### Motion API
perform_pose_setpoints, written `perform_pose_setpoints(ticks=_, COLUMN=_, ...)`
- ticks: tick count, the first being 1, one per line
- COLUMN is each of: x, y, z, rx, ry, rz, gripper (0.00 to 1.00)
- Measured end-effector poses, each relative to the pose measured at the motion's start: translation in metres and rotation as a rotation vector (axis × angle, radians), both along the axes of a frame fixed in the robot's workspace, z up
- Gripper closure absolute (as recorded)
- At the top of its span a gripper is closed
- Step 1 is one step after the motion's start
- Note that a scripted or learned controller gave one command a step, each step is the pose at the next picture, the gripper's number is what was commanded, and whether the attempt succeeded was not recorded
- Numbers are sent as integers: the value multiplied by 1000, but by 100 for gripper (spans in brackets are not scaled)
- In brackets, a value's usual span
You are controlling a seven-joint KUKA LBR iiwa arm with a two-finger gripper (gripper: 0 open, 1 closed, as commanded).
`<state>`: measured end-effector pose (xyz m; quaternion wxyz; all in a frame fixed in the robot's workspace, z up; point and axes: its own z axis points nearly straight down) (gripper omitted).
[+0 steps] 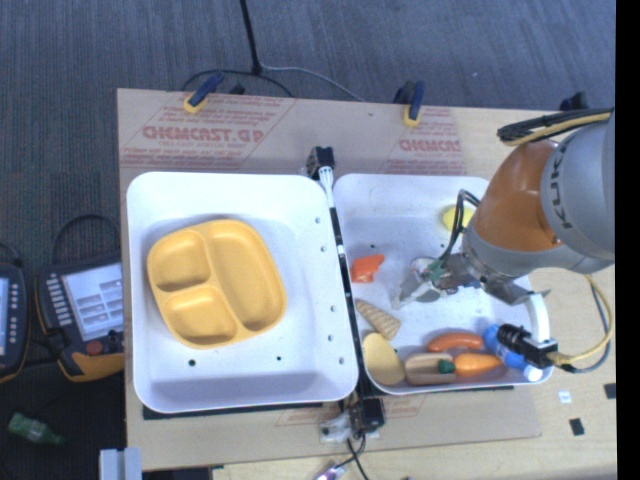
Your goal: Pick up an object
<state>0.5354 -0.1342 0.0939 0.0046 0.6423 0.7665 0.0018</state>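
The gripper (418, 283) is seen lowered into the right bin (400, 196), fingers spread and grasping nothing. Candidate objects are grouped at its 5–7 o'clock: an orange piece (367, 266) at 9 o'clock, a cone (379, 317) at 7. A yellow tray (213, 281) occupies the left bin (160, 193).

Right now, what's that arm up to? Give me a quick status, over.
Pincer low in the right bin, nothing seen in it. Small orange piece lies just to its left, untouched. Toy food crowds the bin's near edge.
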Motion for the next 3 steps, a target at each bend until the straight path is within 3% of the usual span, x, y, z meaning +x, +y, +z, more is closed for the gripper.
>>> perform_pose_setpoints(ticks=1, x=64, y=17, z=-1, rx=-7, ry=-3, rz=244, gripper=0)
perform_pose_setpoints(ticks=2, x=53, y=25, z=-1, rx=-2, ry=-13, rz=-57, gripper=0)
perform_pose_setpoints(ticks=3, x=54, y=25, z=10, rx=-1, ry=-13, rz=-58, gripper=100)
